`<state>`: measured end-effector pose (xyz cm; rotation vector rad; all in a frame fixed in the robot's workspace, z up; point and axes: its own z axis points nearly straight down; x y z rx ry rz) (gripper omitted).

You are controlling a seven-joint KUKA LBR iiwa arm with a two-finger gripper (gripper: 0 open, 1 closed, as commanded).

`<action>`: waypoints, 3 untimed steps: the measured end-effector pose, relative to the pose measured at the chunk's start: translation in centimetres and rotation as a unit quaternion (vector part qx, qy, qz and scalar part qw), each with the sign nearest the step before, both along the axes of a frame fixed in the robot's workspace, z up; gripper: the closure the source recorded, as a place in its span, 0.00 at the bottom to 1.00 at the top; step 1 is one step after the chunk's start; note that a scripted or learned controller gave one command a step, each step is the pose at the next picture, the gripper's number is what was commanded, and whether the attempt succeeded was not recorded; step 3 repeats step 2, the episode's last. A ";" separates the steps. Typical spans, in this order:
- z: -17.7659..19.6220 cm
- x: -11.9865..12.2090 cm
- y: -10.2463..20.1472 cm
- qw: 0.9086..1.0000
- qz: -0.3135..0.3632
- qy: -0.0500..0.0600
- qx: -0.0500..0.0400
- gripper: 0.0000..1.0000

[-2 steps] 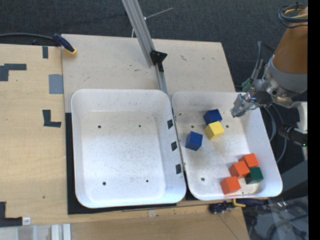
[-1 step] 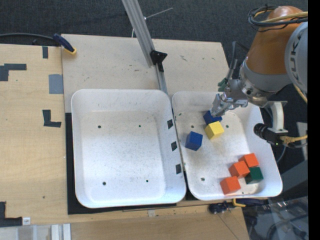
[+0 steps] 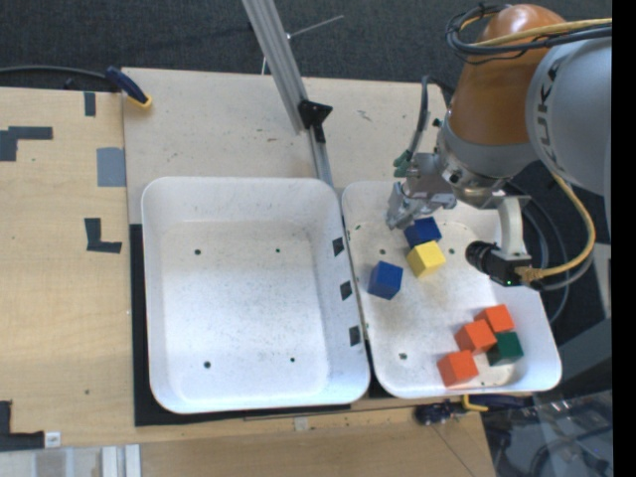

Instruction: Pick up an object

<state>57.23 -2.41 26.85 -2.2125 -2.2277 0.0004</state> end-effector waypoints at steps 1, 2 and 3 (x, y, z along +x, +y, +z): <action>-2.1 0.9 5.6 1.000 0.000 0.001 0.000 1.00; -2.1 1.3 10.5 1.000 0.000 0.000 0.000 1.00; -2.1 1.3 10.5 1.000 0.000 0.000 0.000 1.00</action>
